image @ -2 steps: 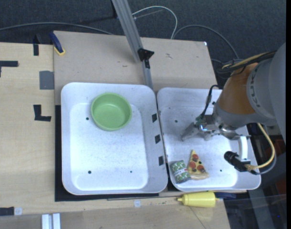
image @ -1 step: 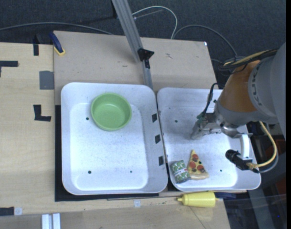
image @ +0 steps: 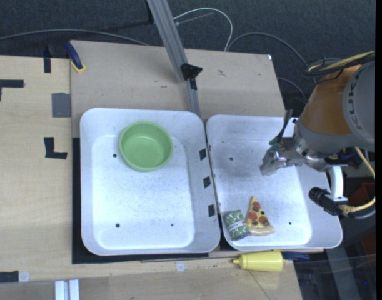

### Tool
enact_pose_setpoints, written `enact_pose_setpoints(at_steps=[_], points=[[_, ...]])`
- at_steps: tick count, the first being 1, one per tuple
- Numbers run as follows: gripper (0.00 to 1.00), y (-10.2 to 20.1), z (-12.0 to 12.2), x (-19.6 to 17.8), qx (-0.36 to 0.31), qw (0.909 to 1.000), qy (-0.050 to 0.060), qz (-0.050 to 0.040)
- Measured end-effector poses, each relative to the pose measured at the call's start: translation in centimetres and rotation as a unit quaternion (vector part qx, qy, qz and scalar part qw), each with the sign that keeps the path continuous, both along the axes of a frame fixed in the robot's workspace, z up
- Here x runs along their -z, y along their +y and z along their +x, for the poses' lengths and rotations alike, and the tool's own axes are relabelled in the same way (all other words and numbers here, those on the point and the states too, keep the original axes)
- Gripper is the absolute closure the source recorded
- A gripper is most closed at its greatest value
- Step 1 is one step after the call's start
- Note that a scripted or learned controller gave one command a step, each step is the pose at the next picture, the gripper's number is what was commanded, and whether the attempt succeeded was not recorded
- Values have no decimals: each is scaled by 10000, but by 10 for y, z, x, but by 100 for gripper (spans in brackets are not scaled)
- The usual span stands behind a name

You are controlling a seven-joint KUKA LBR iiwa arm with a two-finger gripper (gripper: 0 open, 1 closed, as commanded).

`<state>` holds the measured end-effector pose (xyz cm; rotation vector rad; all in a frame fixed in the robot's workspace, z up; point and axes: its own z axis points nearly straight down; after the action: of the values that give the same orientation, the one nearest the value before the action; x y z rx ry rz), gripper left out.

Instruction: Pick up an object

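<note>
A toy pizza slice [image: 259, 217] lies near the front of the right bin [image: 241, 136], with a small green patterned packet [image: 235, 224] touching its left side. A green bowl [image: 145, 145] sits at the back of the left bin [image: 97, 224]. My gripper [image: 271, 163] hangs over the middle right of the right bin, well behind the pizza slice. Nothing shows between its fingers, and their spread is too small to read.
A yellow mustard bottle [image: 261, 261] lies on the bench just in front of the right bin. A grey pole [image: 172, 36] slants in from the top toward the gap between the bins. Cables trail at the back right.
</note>
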<state>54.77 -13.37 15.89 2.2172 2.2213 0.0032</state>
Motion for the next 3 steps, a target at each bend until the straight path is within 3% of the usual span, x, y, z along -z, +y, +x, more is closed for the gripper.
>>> enact_pose_setpoints(at_steps=[2, 3], points=[[100, 2, 0, -66, 1, 10000, 11, 4], [100, 56, 26, -61, -29, 10000, 22, 14]])
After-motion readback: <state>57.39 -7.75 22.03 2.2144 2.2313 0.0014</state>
